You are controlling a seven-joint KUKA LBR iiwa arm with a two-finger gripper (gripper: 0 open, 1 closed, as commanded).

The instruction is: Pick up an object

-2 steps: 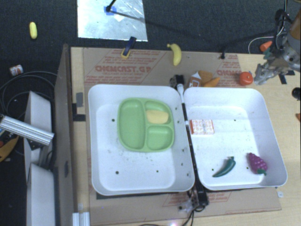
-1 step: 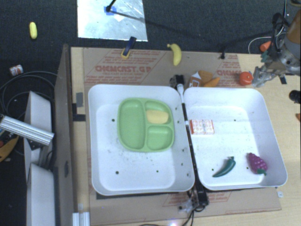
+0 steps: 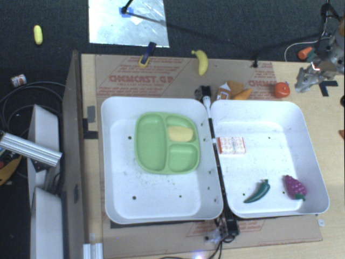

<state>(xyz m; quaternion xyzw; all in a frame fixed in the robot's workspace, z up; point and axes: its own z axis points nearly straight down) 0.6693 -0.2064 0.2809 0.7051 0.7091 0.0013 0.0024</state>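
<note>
Bins [image 3: 161, 212]: white. Divided plate [image 3: 156, 144]: lt green. Pepper [image 3: 257, 192]: dk green. Grapes [image 3: 295, 187]: purple. Banana [image 3: 201, 62]: yellow. Packet [image 3: 231, 145]: red/white.

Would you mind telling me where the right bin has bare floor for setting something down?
In the right bin, bare floor spans its far-right half, right of the red-and-white packet. The near edge is crowded by the green pepper and purple grapes.

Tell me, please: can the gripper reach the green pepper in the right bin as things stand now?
Probably yes. The green pepper lies alone on the right bin's floor, apart from the purple grapes and the small box. Nothing covers it, and the gripper sits beyond that bin's far right corner.
</note>
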